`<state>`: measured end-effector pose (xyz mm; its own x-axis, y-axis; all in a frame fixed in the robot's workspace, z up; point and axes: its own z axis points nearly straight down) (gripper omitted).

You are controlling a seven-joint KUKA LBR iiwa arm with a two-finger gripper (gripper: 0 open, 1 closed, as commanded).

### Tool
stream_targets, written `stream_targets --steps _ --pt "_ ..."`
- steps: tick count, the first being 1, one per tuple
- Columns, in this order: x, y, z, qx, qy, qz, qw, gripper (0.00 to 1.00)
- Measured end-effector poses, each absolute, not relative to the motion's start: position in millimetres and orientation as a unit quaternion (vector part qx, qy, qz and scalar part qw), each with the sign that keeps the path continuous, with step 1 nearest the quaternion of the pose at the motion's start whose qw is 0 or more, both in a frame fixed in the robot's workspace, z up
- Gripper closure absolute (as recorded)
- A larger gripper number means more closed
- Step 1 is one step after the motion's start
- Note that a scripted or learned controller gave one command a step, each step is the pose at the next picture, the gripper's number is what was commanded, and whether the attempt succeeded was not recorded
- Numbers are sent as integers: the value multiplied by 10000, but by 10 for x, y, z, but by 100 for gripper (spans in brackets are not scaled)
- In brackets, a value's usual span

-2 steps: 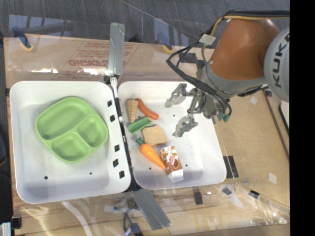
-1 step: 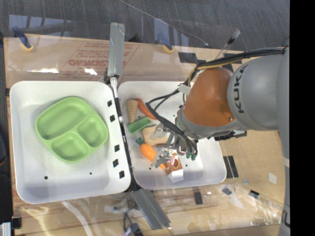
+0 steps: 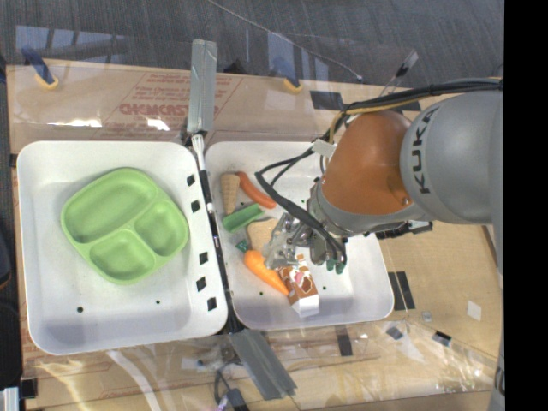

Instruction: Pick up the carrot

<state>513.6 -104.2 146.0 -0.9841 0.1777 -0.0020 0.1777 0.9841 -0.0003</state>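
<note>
The carrot [image 3: 265, 273], orange with a small green top at its left end, lies slanted in the front part of the right bin [image 3: 368, 281]. My gripper [image 3: 291, 247] reaches down into this bin from the right, under the grey and orange wrist. Its metal tip is just above and to the right of the carrot's middle, very close to it. Nothing visibly sits between the fingers, and the wrist hides part of them.
Around the carrot in the right bin lie a longer orange piece [image 3: 257, 191], a beige cone [image 3: 231, 192], a green piece [image 3: 243, 218] and a small brown and white box [image 3: 302, 288]. The left bin [image 3: 51, 315] holds a green divided plate [image 3: 124, 223].
</note>
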Motion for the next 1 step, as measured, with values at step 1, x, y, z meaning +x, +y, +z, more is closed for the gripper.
stream_targets --steps 1 --pt "5280 -481 2015 2472 9690 6 18 100"
